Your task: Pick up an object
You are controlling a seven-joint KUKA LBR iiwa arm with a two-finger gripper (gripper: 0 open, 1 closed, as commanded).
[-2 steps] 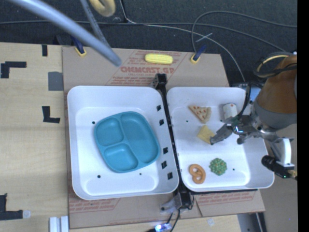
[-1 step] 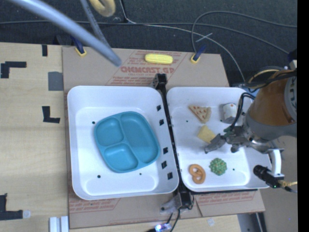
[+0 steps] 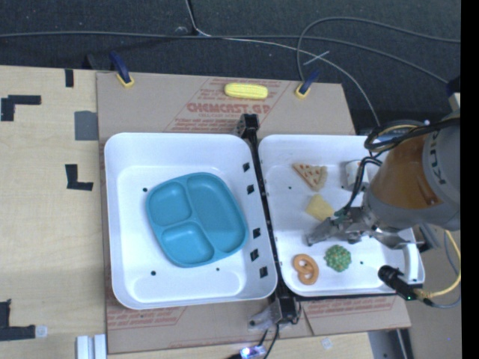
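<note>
A pale wooden desk (image 3: 45, 223) spreads out to the left, marked with strips of dark tape (image 3: 75, 176); a sheet of brown cardboard (image 3: 179, 103) lies over it, held at the far edge by clamps (image 3: 122, 72); beyond, dark carpet (image 3: 97, 13) crossed by thin cables (image 3: 224, 36); even, flat light.

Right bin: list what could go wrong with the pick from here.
1. The gripper sits low between the yellow block, the green broccoli and the pretzel; a descent could nudge one aside rather than grasp it.
2. These items lie close together, so closing might catch two or pinch an edge and slip.
3. The pretzel lies near the right bin's front wall, which may hinder the approach.
</note>
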